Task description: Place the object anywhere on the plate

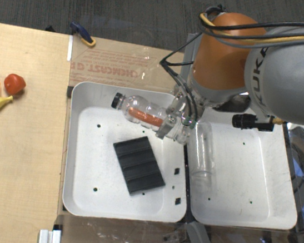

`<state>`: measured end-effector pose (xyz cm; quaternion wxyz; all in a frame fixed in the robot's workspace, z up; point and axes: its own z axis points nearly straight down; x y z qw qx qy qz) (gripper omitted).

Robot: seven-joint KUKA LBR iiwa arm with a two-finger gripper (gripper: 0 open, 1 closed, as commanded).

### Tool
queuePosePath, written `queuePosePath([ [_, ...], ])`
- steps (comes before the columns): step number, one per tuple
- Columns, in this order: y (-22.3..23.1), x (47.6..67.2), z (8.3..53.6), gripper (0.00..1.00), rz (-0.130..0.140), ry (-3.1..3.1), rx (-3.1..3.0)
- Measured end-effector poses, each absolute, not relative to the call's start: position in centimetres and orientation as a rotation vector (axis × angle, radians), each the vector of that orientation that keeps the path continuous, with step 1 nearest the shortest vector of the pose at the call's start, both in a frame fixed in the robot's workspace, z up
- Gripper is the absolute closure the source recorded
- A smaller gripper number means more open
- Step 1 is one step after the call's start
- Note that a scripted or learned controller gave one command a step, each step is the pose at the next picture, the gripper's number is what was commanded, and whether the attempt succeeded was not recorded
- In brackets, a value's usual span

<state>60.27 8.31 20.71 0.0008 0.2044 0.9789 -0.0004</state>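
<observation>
Bottle point(139, 111): clear, lying just left of gripper point(177, 123), long axis left-right, cap far end.
Gripper: grip state unclear.
Dark plate point(138, 164): below-left, near.

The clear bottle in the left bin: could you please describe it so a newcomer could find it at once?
Look in the left white bin, along its far wall. The clear plastic bottle lies on its side there, beside the gripper. Unlike the flat black ridged block nearby, it is see-through with a dark cap.

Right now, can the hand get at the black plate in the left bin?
Probably yes. The hand hovers at the left bin's upper right, by the clear bottle; the black plate lies uncovered just below, nothing between them.
</observation>
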Motion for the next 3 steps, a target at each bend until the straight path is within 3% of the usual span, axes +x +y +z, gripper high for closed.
queuePosePath([
  [1,5.2,59.2,19.1,1.0,-0.001,3.118,0.39],
  [2,7.5,57.7,21.4,1.0,0.001,3.114,0.407],
  [3,12.0,59.8,18.4,1.0,0.001,3.14,-0.107],
])
